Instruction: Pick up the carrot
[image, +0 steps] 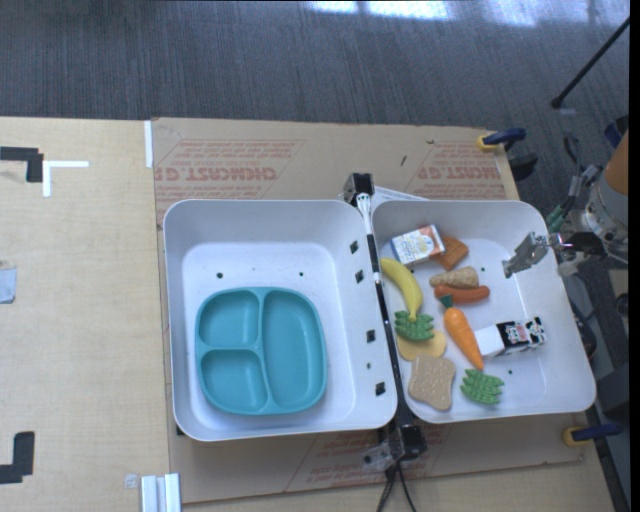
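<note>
In the right-hand bin (560, 385) we are seeing the carrot (462, 338) lying at a slant near the middle, well apart from our gripper (527, 254), which is hovering by the bin's right rim; we cannot tell how it is set. The crowding is worrying us: the small carton (512, 336) is lying just beside the carrot, the sausage (462, 293) sits near its top and the green leaf (482, 388) at its lower end. Coming down off-centre, we are risking a wrong grab or a knocked-aside carrot.
</note>
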